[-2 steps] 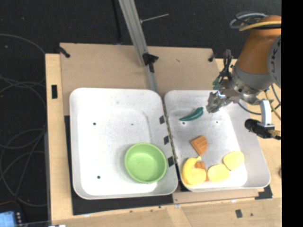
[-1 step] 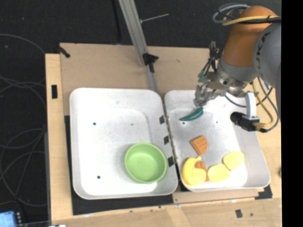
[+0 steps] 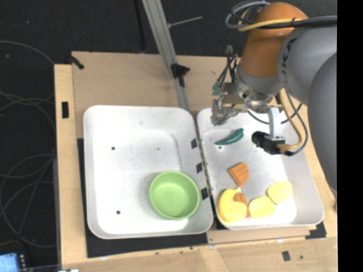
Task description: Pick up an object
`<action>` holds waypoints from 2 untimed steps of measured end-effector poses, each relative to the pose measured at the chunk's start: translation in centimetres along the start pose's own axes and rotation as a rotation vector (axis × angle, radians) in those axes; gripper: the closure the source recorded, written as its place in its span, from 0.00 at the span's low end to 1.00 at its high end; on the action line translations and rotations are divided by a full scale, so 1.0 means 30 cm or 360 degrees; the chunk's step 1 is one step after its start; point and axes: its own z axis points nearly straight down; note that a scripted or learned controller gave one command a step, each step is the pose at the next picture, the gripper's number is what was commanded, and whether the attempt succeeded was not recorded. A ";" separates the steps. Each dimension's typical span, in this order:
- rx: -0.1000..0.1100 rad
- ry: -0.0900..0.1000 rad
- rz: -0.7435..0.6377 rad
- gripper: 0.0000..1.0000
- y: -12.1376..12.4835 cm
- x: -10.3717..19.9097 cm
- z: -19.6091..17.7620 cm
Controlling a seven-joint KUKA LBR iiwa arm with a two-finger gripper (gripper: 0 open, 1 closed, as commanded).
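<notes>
The gripper hangs over the top left corner of the right bin, just above a teal curved thing. Honestly can't tell how wide the jaws are; nothing looks held. Green bowl sits in the left bin.

lab | plywood bench | white bins | loose cables | dark floor
</notes>
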 end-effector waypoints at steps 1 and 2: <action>0.0000 0.0000 0.0002 1.00 0.055 0.133 -0.012; 0.0000 0.0001 0.0001 1.00 0.141 0.291 -0.024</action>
